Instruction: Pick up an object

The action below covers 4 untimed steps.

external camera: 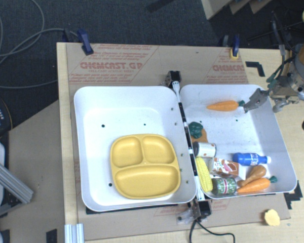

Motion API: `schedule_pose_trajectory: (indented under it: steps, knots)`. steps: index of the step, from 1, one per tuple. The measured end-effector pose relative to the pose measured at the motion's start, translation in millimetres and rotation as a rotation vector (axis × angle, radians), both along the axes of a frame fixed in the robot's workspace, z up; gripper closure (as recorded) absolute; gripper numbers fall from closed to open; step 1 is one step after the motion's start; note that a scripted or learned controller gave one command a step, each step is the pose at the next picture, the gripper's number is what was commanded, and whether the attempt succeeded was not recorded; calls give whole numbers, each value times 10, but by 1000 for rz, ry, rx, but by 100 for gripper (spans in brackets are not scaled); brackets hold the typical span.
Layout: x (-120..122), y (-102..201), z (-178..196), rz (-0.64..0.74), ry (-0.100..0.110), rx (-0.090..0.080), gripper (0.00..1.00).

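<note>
The right bin (253,130) holds a small orange carrot (223,106) near its far wall. My gripper (259,100) hangs at the bin's far right corner, just right of that carrot's leafy end, with nothing seen in it. Along the bin's left and near sides lie a green round toy (195,129), a white can (205,150), a corn cob (203,175), a blue bottle (251,159), a red-and-white packet (226,167), a green can (225,187), a brown piece (257,172) and a second carrot (253,186).
The left bin (91,115) carries a yellow three-part plate (144,166). A small yellow piece (271,217) lies on the bench outside the right bin's near corner. Blue clamps (84,40) hold the board's far edge.
</note>
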<state>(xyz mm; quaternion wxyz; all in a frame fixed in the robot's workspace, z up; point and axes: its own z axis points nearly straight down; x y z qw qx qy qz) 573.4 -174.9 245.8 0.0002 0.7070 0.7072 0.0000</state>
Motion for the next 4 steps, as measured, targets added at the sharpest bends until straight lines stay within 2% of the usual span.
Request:
schedule_pose_trajectory:
  steps: [1, 2, 3, 4]
  knots:
    - [-482, 1, -1061, -3, 12, 5, 0]
    - [-966, 578, -1643, 1, 6, 4, 0]
    - [-496, -427, -1609, -1, -3, 4, 0]
    - [-506, -408, -1507, 1, -3, 0, 100]
